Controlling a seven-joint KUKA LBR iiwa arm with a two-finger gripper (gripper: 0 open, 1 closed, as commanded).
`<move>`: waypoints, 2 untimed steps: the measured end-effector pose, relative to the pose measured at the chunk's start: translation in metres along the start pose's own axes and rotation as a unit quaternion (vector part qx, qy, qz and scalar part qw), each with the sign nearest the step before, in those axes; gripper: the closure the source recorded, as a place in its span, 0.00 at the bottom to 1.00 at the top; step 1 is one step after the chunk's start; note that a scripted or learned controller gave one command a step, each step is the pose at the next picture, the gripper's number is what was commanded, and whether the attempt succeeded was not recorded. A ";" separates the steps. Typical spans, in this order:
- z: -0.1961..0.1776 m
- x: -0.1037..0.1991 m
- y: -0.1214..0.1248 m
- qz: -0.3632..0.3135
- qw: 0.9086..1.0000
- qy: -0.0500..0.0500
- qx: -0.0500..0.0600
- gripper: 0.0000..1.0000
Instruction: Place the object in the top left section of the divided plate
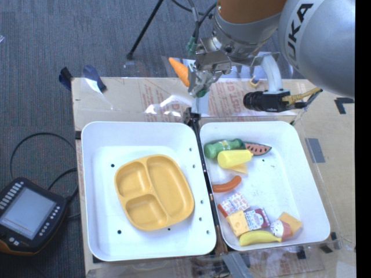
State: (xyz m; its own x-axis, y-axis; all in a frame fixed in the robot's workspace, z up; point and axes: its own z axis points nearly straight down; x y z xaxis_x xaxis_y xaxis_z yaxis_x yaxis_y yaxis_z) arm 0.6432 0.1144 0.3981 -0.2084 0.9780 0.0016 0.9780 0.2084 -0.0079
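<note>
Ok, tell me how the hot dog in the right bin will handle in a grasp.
The hot dog looks like a smooth, glossy toy, so it may slip between hard fingers. Its narrow, curved, rounded shape suggests it could roll or pivot if pushed. It looks small and probably light, and it lies apart from the yellow piece above.

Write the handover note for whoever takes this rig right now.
Gripper: raised behind the bins, above the gap between them, with an orange carrot-like toy at its fingers; grasp unclear.
Divided plate: yellow, in the left bin, nothing in any section.
Right bin: holds the remaining toy foods, including a watermelon slice and a sausage.
Done: nothing placed.
Left: put the object into the plate's top left section.
</note>
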 end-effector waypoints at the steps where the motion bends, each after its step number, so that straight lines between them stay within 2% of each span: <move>1: 0.028 -0.018 -0.003 -0.168 0.986 -0.001 -0.002 1.00; 2: -0.043 -0.063 -0.012 -0.195 0.981 -0.003 -0.006 1.00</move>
State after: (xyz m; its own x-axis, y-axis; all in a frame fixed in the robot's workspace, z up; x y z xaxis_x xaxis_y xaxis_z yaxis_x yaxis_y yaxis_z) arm 0.6447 0.0501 0.4408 -0.5659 0.8245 -0.0037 0.8245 0.5659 0.0047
